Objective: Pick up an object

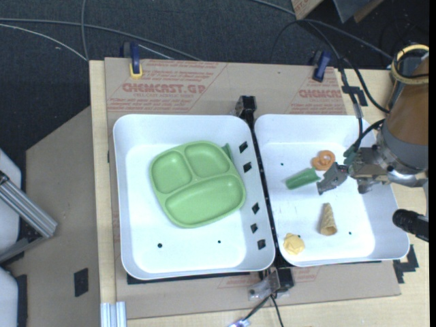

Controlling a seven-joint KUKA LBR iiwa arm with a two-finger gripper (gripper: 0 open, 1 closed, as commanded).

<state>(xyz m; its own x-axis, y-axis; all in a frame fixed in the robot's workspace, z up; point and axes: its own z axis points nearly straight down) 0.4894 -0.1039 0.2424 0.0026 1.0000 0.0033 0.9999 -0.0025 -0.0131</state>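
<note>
1. Starting on your left: the left bin, shallow, white and smooth-walled, carries a pale green divided plate, matte plastic with three rounded compartments, lying flat and slightly turned.
2. Crossing the black clips at the seam, you reach the right bin, and this is where the candidates sit.
3. First comes a small green cylinder, smooth and lying on its side; just up and right of it is an orange ring, doughnut-shaped.
4. Lower down you have a tan cone, ridged like a wafer, tip pointing away from you, and a lumpy yellow piece near the front wall.
5. Now the pincer: it hangs low just right of the cylinder's end and below the ring. From this angle you cannot tell whether it is apart or together, and nothing shows clamped in it.
6. Your step, as I read it: the approach, no pick made yet. Next move calls for settling squarely over one item, likely the cylinder or the ring, then closing and lifting.
</note>
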